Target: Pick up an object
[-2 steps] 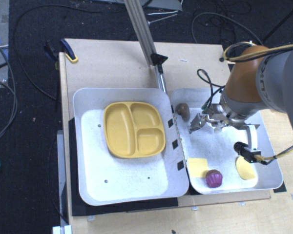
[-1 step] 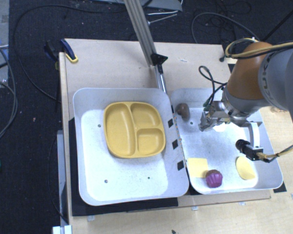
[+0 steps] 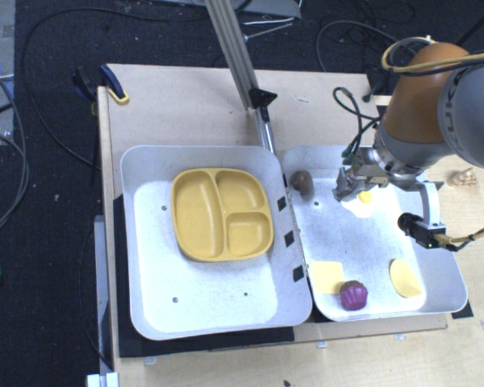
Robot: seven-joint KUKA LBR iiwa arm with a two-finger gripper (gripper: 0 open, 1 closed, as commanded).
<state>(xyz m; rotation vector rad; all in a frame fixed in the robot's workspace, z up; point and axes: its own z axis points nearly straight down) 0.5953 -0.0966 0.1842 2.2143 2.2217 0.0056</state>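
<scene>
Over on the left of the frame, the left bin (image 3: pixel 145 240) sits wide and white, matte with a few small dots, and a yellow divided tray (image 3: pixel 223 214) lies in its upper middle: smooth plastic, rounded corners, three compartments. Moving right, past the black clips on the seam between the bins, a small brown rounded object (image 3: pixel 302 183) rests at the upper left corner of the right bin (image 3: pixel 363 240), well to the left of the gripper (image 3: pixel 351 185). Lower down, near the bin's front edge, a pale yellow square block (image 3: pixel 326 276) lies flat, and just beside it, touching or nearly so, a purple ridged lump (image 3: pixel 353 295). Now the gripper: it hangs at the upper middle of the right bin, right over a small yellow object (image 3: pixel 364 199) that peeks out just below it. Whether anything is pinched there cannot be told from this angle. Further right, a pale yellow oval piece (image 3: pixel 404 277) lies smooth near the lower right corner, well apart from the gripper. The grey arm with its orange band (image 3: pixel 423 95) fills the upper right.
</scene>
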